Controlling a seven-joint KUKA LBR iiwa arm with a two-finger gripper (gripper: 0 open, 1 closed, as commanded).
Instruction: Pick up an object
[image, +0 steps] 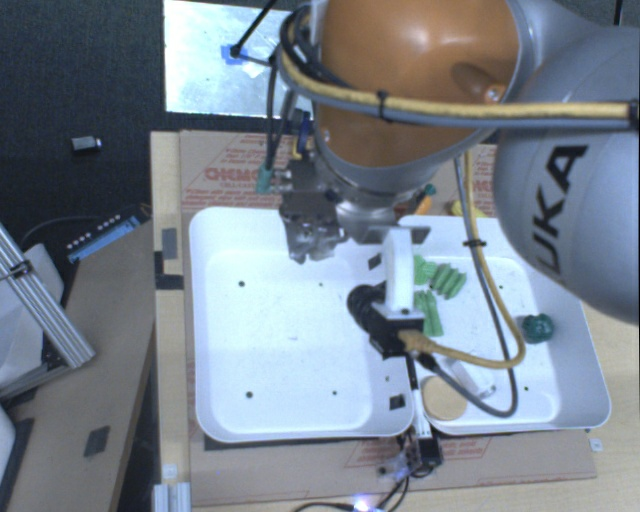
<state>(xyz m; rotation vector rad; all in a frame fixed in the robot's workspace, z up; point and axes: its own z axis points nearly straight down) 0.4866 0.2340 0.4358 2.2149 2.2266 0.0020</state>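
Observation:
My gripper (313, 240) hangs over the far right part of the left bin (230, 330), below the big orange and grey wrist. Nothing shows under it or in it. In the right bin (570, 390) lie a light green ridged piece (441, 279), a green stick (433, 314), a teal lump (538, 327) near the right wall and a tan round disc (446, 401) at the near left corner. A yellow thing (456, 208) peeks out at the bin's far edge, mostly hidden by the arm.
A black cable bundle (374, 312) and a yellow hose (470, 355) from the arm trail over the wall between the two bins. The arm's body covers the far right of the bench. A metal frame (40, 320) stands off the bench at left.

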